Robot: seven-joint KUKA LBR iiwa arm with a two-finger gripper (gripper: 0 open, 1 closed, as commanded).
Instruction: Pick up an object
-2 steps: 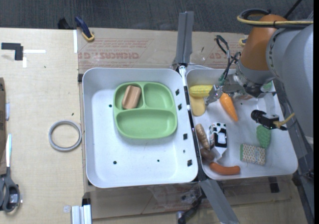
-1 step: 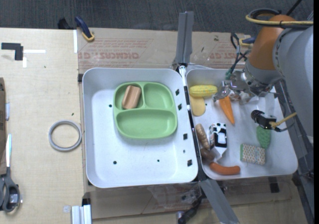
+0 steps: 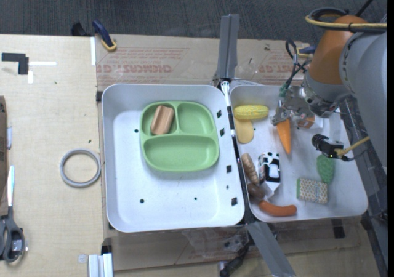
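Observation:
My gripper (image 3: pixel 287 117) hangs over the back of the right bin (image 3: pixel 351 208), reaching in from the right under the orange wrist band. An orange carrot (image 3: pixel 284 138) points downward from it, with its broad end between the fingers, so the gripper looks shut on the carrot. Just left of the carrot lie a yellow corn cob (image 3: pixel 251 111) and a pale yellow piece (image 3: pixel 245 132).
The right bin also holds a black-and-white toy (image 3: pixel 269 167), a brown item (image 3: pixel 250 170), a red sausage (image 3: pixel 277 210), a speckled sponge (image 3: pixel 312 190) and a green item (image 3: pixel 325 170). In the left bin (image 3: pixel 123 202), a green divided plate (image 3: pixel 180 149) carries a tan roll (image 3: pixel 162 120). A tape ring (image 3: pixel 80 167) lies on the bench.

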